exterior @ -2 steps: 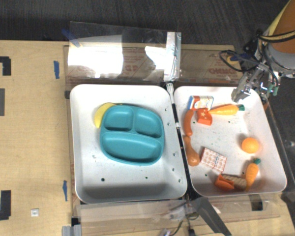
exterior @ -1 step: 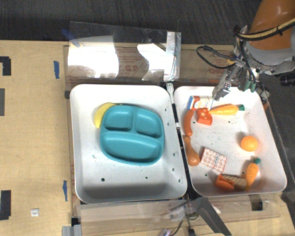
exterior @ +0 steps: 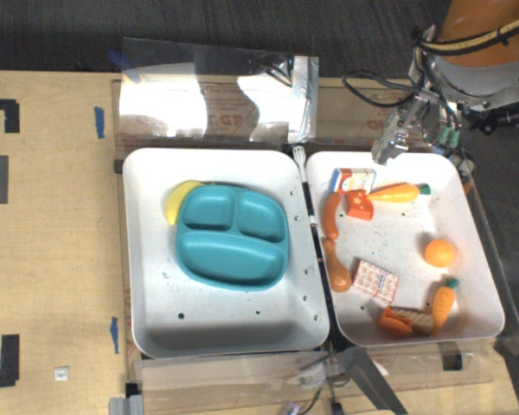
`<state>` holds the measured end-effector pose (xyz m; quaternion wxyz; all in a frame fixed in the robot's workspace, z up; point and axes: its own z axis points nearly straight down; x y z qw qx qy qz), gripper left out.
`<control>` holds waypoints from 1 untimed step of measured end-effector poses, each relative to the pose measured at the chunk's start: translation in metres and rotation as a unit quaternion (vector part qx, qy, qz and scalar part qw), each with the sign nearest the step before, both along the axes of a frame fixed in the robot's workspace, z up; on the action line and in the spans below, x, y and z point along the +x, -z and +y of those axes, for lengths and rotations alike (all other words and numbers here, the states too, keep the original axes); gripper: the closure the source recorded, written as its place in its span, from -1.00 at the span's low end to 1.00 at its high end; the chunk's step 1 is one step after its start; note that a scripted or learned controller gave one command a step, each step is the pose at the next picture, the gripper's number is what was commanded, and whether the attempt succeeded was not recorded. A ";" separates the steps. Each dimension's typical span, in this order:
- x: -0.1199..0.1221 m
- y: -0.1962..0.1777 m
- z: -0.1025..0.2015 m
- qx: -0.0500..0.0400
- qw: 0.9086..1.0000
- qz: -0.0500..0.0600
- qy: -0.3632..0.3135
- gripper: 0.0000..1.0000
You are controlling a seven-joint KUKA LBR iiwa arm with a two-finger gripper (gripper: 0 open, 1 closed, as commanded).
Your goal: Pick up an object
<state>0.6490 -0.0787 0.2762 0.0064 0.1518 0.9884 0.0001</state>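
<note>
The gripper [exterior: 389, 150] hovers above the far edge of the right bin [exterior: 476, 223], gripping nothing; how wide it stands, nobody can tell from here. Just below lies the carrot [exterior: 396, 194] beside a small carton [exterior: 353, 181]. Best play: drop straight down, straddle the carrot across its narrow width, avoid the carton.

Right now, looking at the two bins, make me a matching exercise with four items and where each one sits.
Items:
1. teal divided plate
2. orange ball
3. long carrot
4. yellow object

Places:
A. right bin, toward its right side
B. middle of the left bin
C. tucked under the plate's upper left edge
D. right bin, near its far edge

Pairs: 1-B, 2-A, 3-D, 4-C
</note>
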 end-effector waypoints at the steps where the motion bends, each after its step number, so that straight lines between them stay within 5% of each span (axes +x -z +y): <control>1: -0.010 0.057 0.076 0.002 1.000 0.006 0.009 1.00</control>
